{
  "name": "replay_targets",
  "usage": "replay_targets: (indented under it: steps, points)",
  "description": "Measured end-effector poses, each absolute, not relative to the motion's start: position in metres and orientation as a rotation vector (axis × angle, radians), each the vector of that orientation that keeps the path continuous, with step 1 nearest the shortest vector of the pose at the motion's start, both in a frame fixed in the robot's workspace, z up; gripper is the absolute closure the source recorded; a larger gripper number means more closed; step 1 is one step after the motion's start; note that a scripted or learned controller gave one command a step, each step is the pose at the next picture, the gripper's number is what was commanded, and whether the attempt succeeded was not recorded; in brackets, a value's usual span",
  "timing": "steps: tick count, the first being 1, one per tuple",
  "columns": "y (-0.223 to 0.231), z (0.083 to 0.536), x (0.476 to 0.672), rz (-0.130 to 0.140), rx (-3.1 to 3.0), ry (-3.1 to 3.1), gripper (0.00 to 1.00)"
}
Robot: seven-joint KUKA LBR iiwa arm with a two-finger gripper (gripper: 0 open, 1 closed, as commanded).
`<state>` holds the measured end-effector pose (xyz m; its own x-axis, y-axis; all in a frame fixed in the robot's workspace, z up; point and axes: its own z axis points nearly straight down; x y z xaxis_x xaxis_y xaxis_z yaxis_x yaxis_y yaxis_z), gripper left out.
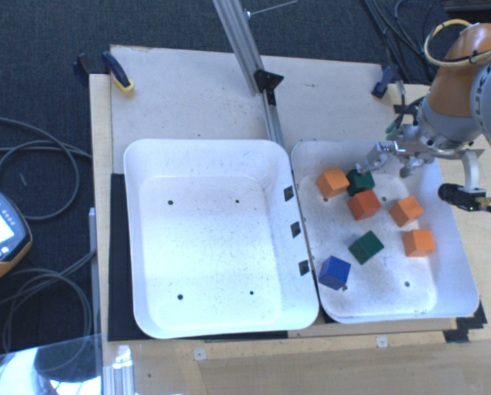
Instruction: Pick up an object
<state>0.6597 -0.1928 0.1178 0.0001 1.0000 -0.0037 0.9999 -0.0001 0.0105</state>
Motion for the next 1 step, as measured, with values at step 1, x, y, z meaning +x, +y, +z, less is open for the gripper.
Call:
replay_targets:
  steps: [1]
  points:
    - [-0.1321, 0.1073, 0.6355, 0.016, 2.21, 2.219, 0.0]
